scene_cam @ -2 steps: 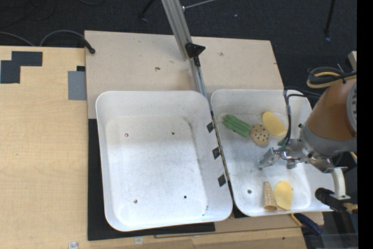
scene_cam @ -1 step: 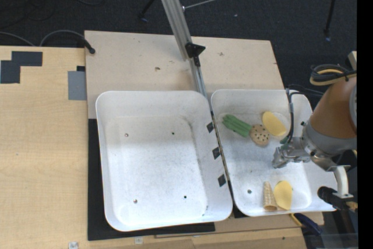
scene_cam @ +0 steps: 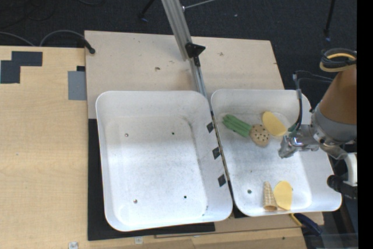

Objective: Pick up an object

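Yellow disc (scene_cam: 284,195) by the right bin's (scene_cam: 315,204) front edge looks light, stiff; grip its rim; claw (scene_cam: 287,148) state: cannot tell.

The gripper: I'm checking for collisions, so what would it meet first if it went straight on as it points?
Likely the bare floor of the right bin just below the gripper; depth is uncertain from this slanted view.

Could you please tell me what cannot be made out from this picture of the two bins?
- Gripper, camera view: too small and blurred to tell what its fingers are doing.
- Grey arm with orange band: cut off by the right edge.
- Small tan ridged cone and flat yellow piece in the right white bin: too small to identify.
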`<state>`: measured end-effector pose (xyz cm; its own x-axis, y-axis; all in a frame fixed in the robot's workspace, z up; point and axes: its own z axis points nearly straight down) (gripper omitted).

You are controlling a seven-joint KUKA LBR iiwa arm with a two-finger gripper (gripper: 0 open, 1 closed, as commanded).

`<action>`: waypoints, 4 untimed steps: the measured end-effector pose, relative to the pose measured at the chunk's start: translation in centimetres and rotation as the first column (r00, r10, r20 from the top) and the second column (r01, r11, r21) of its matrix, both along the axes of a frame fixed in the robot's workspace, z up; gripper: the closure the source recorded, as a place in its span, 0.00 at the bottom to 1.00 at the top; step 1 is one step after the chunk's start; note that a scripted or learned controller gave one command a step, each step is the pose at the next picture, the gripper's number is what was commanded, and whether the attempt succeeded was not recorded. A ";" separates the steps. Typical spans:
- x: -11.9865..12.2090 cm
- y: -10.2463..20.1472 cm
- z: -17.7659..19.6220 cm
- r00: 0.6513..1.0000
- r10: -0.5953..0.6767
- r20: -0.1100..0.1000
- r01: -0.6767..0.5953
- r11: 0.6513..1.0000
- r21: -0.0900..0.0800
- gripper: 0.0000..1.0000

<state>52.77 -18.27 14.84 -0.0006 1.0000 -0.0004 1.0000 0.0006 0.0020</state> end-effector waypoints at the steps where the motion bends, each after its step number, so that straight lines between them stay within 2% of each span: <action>1: -0.6 -0.5 6.0 1.000 -0.001 0.001 0.001 1.000 -0.001 1.00; 2: -0.6 -0.6 8.9 1.000 0.001 -0.001 -0.001 1.000 0.000 1.00; 4: 3.1 8.0 7.2 1.000 0.003 -0.004 -0.003 1.000 0.002 1.00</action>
<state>55.91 -10.31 22.06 -0.0039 1.0000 0.0021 1.0000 0.0039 -0.0021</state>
